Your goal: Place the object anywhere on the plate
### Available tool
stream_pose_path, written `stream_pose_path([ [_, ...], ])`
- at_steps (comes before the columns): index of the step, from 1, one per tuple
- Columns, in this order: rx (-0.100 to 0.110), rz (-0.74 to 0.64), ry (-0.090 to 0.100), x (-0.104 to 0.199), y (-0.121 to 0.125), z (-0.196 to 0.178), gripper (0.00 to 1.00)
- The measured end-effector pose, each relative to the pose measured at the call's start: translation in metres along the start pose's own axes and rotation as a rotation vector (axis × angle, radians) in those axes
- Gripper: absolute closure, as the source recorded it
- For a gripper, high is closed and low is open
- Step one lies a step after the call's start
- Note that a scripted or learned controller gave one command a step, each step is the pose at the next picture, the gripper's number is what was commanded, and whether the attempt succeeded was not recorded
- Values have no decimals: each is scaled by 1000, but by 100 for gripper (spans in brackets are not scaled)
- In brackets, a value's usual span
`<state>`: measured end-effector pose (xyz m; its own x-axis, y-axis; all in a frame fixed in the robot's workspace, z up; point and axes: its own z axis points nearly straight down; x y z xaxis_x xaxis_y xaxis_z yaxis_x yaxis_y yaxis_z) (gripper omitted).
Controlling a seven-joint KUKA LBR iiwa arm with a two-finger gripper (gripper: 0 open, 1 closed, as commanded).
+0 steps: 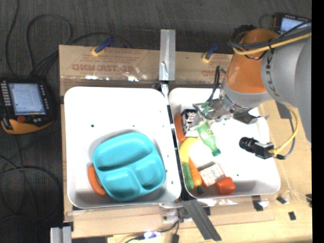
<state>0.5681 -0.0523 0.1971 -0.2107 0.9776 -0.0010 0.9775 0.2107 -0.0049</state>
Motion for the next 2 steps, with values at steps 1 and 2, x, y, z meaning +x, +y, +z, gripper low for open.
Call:
stream_pose_path([
  [1, 4, 47, 1, 136, -52, 17, 100],
  [2, 1, 53, -1, 146, 0, -8, 100],
])
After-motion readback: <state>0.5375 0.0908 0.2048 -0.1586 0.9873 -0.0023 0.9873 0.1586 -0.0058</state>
